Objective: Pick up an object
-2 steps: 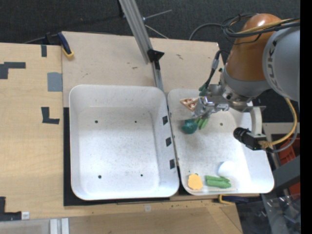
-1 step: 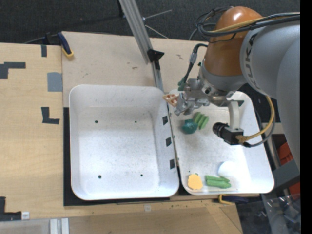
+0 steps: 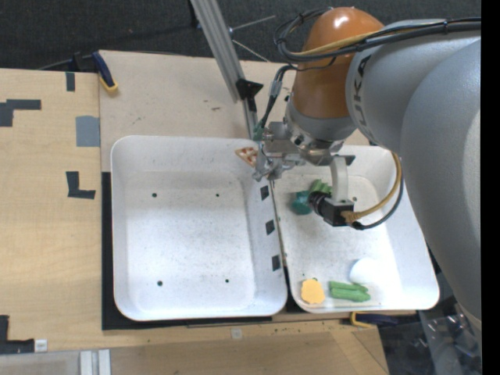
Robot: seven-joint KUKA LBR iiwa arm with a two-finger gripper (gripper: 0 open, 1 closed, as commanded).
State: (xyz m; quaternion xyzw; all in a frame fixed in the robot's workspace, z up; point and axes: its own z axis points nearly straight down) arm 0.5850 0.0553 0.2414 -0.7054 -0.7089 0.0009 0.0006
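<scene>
step: grey two-finger gripper [image 3: 267, 162] hovering at right bin's [image 3: 406, 287] top-left corner | grip: can't tell tbh | next: probably drop onto teal-green plastic toy [image 3: 303, 202]

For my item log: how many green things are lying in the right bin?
3. A green piece lies near the front edge beside a yellow piece; a teal one and a green one sit under the arm, which may hide more.
</scene>
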